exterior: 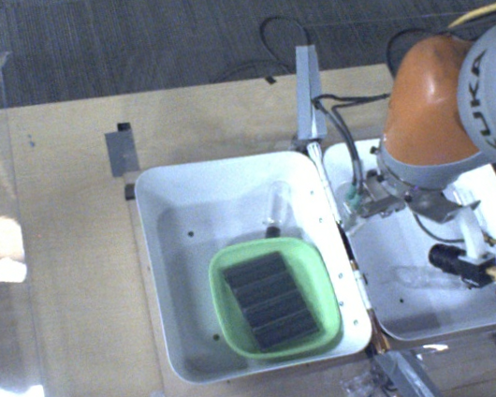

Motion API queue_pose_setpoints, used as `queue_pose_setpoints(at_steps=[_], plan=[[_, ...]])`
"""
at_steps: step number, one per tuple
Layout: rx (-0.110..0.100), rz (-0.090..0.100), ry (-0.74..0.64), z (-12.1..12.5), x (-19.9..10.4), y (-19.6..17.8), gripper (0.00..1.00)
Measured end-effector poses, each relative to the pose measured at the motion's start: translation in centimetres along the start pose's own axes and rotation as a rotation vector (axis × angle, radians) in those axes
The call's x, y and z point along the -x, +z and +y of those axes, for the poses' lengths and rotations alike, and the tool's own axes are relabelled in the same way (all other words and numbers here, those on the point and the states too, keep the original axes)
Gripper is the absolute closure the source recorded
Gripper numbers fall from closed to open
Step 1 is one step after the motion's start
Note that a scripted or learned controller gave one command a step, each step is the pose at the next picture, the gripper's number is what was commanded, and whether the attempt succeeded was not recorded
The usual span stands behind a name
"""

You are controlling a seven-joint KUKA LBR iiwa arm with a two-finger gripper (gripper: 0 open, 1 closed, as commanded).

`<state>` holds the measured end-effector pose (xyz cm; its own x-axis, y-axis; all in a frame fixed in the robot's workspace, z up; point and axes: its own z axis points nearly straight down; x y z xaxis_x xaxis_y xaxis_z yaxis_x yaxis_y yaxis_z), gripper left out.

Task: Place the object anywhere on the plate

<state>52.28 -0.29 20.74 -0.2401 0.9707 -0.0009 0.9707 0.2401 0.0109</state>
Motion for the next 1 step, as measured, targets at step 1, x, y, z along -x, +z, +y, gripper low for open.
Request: queue_pose_setpoints(at_steps=[1], plan=[[0.005,-0.001,-0.002,0.21,-0.01,-1.08,1.0]])
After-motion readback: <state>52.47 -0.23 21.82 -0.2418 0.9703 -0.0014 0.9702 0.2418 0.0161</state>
